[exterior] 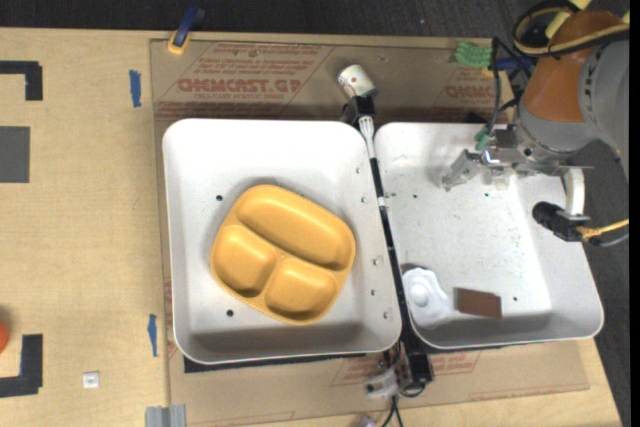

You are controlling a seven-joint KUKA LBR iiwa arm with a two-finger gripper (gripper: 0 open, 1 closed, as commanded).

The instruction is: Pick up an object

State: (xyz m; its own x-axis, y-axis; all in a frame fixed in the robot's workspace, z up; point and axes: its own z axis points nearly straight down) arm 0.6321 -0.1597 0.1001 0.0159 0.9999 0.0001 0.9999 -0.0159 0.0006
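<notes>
Closest to us, down at the front of the right white bin (560, 310), we've got a small flat brown rectangular block (478, 302) lying next to a small white plastic bottle-like thing (421, 292) that sits in the bin's front left corner. The two are just beside each other, not quite touching as far as we can see.

Over in the left white bin (190, 215) there's a big yellow plastic tray with three compartments (283, 252), sitting roughly in the middle and turned at a slant.

Now the arm. We see the grey arm with its orange band (575, 85) coming in from the right side, bent down over the back right part of the right bin. The claw (470, 167) points left across the bin, low near the back wall, with a metallic finger (455, 171) sticking out toward the bin's centre line. Honestly we can't tell whether the claw is spread or closed from this angle; it's too small and blurry.

The brown block and white bottle are well apart from the claw, toward the front of the same bin. The yellow tray is in the other bin, beyond the divider (378, 205).

The bins rest on a tan bench (80, 245).
</notes>
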